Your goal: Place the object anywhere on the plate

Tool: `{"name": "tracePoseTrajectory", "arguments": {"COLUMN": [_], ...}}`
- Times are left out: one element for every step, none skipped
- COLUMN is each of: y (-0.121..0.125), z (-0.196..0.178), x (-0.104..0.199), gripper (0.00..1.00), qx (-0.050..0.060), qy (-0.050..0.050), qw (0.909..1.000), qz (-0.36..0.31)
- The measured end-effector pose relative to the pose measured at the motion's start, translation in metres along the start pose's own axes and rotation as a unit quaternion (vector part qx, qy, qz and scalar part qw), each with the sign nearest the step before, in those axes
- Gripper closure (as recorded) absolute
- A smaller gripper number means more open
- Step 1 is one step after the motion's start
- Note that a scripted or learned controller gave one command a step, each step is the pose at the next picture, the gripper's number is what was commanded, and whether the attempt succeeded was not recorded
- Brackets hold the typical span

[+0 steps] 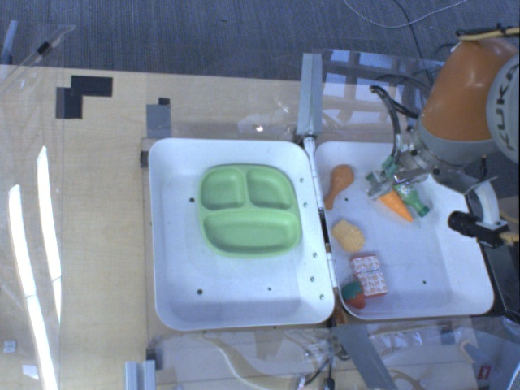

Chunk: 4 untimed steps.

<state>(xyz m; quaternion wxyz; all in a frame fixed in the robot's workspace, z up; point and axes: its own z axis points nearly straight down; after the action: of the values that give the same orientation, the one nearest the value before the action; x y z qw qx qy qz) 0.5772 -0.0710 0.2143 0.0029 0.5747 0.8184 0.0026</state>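
A green divided plate (248, 210) lies in the middle of the left bin (175, 299). My gripper (396, 180) hangs low over the back of the right bin (455, 299), right above an orange toy carrot (395, 205) with a green top. The gripper's metal end overlaps the carrot's upper end, and I cannot make out whether it has hold of it. The arm's orange band (459, 88) rises at the right.
In the right bin also lie a brown toy drumstick (339, 181), a yellow bumpy piece (348, 235), a red-and-white box (368, 275) and a small red-and-green item (352, 292) by the front left corner. A raised divider (319, 218) separates the bins.
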Motion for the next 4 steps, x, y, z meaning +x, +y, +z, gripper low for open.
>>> {"name": "tracePoseTrajectory", "arguments": {"y": [0.053,-0.008,-0.025,0.052], "z": [0.006,-0.038,-0.081,-0.016], "x": [0.097,0.075,0.056,0.104], "gripper": [1.0,1.0,1.0,1.0], "qx": [0.001,0.0,-0.001,0.002], "qy": [0.001,0.0,-0.001,0.001], "qw": [1.0,0.9998,0.9999,0.9986], "qz": [0.006,0.021,-0.012,0.053]}}
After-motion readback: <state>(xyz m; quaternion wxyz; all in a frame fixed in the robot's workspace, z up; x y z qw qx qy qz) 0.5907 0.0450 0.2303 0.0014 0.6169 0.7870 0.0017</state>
